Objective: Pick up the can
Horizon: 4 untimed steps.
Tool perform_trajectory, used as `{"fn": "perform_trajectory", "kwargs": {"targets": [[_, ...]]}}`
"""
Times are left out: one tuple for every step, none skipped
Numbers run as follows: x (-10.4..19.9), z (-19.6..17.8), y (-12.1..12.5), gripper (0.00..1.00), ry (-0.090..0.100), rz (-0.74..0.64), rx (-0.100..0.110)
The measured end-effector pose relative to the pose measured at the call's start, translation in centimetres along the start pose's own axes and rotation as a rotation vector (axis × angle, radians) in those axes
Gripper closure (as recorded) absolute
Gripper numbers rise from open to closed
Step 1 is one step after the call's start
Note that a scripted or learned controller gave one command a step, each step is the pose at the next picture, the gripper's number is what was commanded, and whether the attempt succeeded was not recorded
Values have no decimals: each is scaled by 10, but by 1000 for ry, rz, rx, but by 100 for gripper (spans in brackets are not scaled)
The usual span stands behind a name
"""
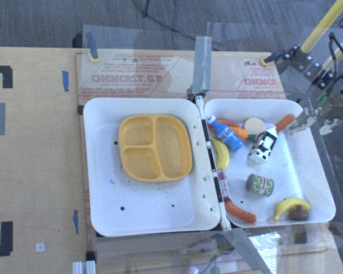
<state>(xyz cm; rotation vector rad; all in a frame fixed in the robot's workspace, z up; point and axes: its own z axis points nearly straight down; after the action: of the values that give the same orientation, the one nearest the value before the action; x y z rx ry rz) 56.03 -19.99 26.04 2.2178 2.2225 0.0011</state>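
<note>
Near the right bin's (308,153) lower middle, well apart from the yellow sectioned plastic plate (155,148), you had the small green-labelled metal can (259,185) lying free. It looked light, stiff and slick; grip across its round sides. You could not tell the gripper's (306,120) state.
</note>
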Motion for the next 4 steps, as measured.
{"fn": "perform_trajectory", "kwargs": {"targets": [[16, 141, -11, 0, 0, 163, -9], [31, 94, -42, 0, 1, 152, 1], [85, 172, -48, 0, -2, 20, -6], [130, 76, -71, 0, 0, 334, 3]]}}
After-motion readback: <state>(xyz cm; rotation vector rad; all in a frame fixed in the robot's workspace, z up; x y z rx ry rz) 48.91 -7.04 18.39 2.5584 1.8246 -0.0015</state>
